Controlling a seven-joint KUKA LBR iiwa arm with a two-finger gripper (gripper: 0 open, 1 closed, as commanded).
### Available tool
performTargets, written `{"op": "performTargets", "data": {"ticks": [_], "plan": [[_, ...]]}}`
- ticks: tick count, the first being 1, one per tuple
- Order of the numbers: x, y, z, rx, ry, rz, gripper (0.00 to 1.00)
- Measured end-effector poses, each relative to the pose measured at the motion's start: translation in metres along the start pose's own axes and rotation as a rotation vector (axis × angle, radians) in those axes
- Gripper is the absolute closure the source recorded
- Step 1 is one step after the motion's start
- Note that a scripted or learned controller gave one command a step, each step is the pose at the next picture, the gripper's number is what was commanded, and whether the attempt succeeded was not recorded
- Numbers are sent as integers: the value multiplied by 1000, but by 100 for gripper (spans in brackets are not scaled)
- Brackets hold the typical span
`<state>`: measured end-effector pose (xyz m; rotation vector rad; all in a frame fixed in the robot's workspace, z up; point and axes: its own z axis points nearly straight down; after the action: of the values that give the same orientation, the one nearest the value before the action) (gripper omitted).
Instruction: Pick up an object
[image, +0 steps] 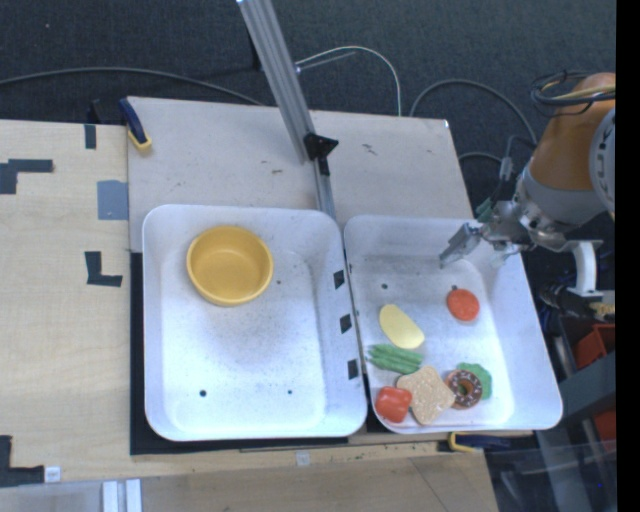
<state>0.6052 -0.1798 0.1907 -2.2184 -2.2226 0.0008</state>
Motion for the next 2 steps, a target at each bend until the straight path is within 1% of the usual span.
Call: {"op": "performTargets", "data": {"ticks": [1, 2], "plan": [[0, 0, 0, 0, 0, 0, 0], [0, -7, 46, 4, -1, 1, 0]]}}
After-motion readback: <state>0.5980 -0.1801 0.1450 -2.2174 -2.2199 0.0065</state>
